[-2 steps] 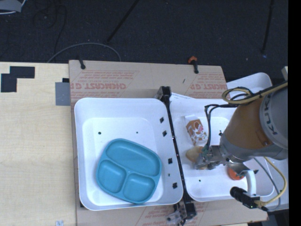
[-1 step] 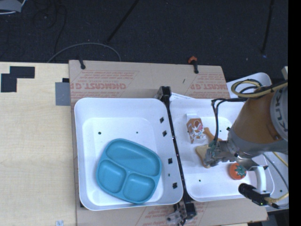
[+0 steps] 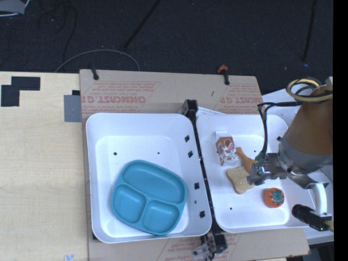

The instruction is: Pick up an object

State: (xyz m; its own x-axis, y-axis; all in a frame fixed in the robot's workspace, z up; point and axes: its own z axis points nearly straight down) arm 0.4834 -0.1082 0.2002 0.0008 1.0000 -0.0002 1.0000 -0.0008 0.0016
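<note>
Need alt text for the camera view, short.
The gripper reaches in from the right over a tan bread-shaped toy in the right bin, beside a small carton and an orange ball. The left bin holds a blue divided tray.

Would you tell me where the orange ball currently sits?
The orange ball lies in the right bin, near its lower right corner, just right of the tan piece.

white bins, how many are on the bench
2. The left white bin holds a blue divided plate. The right white bin sits against it and holds a small carton, a tan piece and an orange ball.
</note>
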